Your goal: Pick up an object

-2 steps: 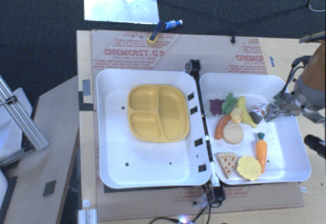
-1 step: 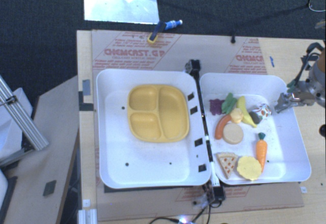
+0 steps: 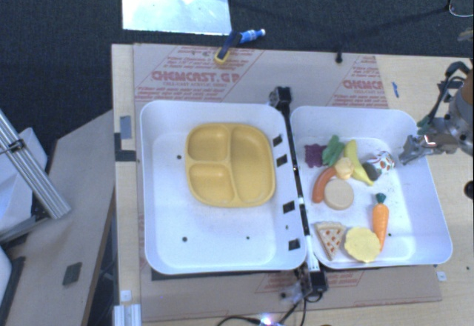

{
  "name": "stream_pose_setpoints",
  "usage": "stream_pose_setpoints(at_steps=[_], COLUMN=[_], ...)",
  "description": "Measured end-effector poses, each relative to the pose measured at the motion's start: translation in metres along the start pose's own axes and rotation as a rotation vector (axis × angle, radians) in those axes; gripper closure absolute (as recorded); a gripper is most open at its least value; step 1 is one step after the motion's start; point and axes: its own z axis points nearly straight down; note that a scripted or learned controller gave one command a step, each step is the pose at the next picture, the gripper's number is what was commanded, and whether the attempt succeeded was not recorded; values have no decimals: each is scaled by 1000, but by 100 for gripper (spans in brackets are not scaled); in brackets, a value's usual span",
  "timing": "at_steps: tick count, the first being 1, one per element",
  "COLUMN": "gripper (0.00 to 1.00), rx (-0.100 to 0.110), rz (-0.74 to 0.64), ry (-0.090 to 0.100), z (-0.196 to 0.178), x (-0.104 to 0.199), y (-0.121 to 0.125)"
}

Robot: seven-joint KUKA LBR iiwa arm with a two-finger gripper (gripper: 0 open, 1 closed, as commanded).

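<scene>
While the toy food is lying clustered in the right bin [image 3: 426, 191], the carrot [image 3: 380, 219] is resting toward that bin's right half, its long axis running nearly straight up and down the view, green top pointing to the far rim and orange tip pointing to the near rim. Just below the carrot, a round yellow piece [image 3: 362, 244] is sitting by the bin's near wall, with a pizza slice [image 3: 329, 238] beside it toward the centre divider. Farther from the near wall, a pale round disc [image 3: 340, 195] is touching an orange sausage-shaped piece [image 3: 321, 184]; beyond them a banana [image 3: 358, 163], a green leafy piece [image 3: 334, 148] and a purple piece [image 3: 315, 155] are lying close together, and a small white-and-red object [image 3: 382, 162] is sitting just past the banana.

The gripper [image 3: 412, 148] is hanging over the right bin's far right part, well apart from the carrot and near the white-and-red object; nothing is showing between its fingers, and whether they are spread or pressed together cannot be told.

On the other side of the divider, the left bin [image 3: 159, 243] is holding a yellow divided plate [image 3: 229, 164]. Both bins are sitting on a paper-covered sheet [image 3: 192, 72] printed with red lettering, over a wooden bench [image 3: 122, 80]. A yellow-and-blue tool [image 3: 237, 39] is lying at the sheet's far edge, and dark carpet [image 3: 59, 28] is surrounding the bench.
</scene>
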Motion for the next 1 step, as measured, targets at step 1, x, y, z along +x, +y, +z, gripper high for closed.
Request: stream_pose_setpoints(at_steps=[1], gripper=[100], rx=[1], rz=[-5], ry=[3], z=[9], x=[55], y=[5])
